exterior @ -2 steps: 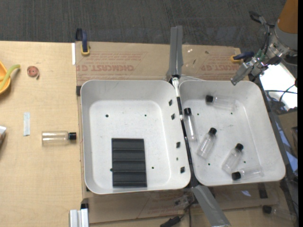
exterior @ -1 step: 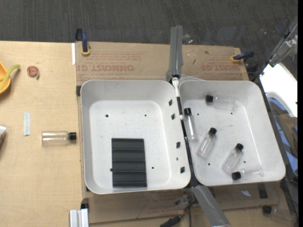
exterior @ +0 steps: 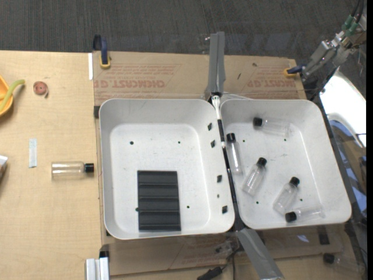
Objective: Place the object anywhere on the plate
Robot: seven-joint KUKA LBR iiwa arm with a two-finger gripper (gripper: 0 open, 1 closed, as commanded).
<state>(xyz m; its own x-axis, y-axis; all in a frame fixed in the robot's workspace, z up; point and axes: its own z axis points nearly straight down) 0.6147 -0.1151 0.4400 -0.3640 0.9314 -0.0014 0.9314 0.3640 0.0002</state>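
Observation:
A black ridged plate (exterior: 158,200) lies flat in the left bin (exterior: 116,127), near its front wall. Several clear vials with black caps lie in the right bin (exterior: 312,121): one at the back (exterior: 269,124), one along the left wall (exterior: 233,152), one in the middle (exterior: 254,175), and two near the front right (exterior: 286,194) (exterior: 303,214). My gripper (exterior: 329,50) is up at the far right, outside and behind the right bin, well away from the vials and the plate. Nothing shows in it.
Another clear vial (exterior: 71,168) lies on the wooden bench left of the bins. A yellow object (exterior: 6,95) and a small red disc (exterior: 39,87) sit at the far left. A grey bar (exterior: 216,63) runs between the bins at the back.

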